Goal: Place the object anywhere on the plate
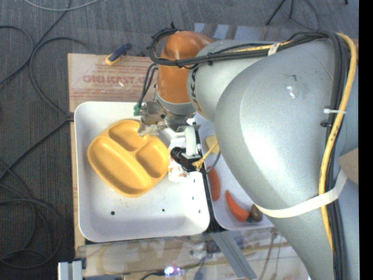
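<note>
A yellow plate (129,156) with three compartments lies tilted in the left white bin (140,214). My gripper (152,126) hangs over the plate's far right rim, below the orange wrist band. The wrist hides what lies directly under it. An orange carrot-shaped object (238,207) lies in the right bin (224,221), apart from the gripper. A second orange piece (214,183) lies just beyond it by the bins' shared wall.
The large grey arm covers most of the right bin. A pale object (211,143) peeks out beside the arm. A cardboard sheet (108,83) lies behind the left bin, with a small blue-and-yellow item (118,53) on it. Cables run across the floor.
</note>
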Robot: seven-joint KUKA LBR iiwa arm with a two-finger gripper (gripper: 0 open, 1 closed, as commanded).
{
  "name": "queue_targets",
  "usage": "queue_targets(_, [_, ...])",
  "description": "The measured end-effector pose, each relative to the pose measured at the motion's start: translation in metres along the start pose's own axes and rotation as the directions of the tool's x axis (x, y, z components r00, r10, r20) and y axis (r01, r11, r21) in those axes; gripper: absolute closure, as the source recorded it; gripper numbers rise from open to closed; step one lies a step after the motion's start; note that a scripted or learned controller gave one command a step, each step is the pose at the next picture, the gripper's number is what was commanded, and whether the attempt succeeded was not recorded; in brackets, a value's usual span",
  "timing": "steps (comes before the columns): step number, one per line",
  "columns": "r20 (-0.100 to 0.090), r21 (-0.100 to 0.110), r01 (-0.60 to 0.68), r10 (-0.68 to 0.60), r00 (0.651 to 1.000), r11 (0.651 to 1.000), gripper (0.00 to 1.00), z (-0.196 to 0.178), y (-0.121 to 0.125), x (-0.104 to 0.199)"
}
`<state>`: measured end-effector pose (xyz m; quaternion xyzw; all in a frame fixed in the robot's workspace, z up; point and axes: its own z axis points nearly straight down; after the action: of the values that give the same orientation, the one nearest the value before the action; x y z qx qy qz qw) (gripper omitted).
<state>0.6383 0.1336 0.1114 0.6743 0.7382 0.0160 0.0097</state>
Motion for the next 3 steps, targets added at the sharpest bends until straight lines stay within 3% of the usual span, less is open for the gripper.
queue_targets(1, [0.026, 0.033, -0.354, 0.353, 0.935, 0.935, 1.0, -0.072, -0.005, -0.039])
queue_targets(2, [0.043, 0.011, -0.857, 0.857, 0.514, 0.514, 1.0, 0.009, 0.021, -0.021])
queue_targets(3, [0.045, -0.009, -0.993, 0.992, 0.116, 0.116, 1.0, -0.005, -0.05, -0.012])
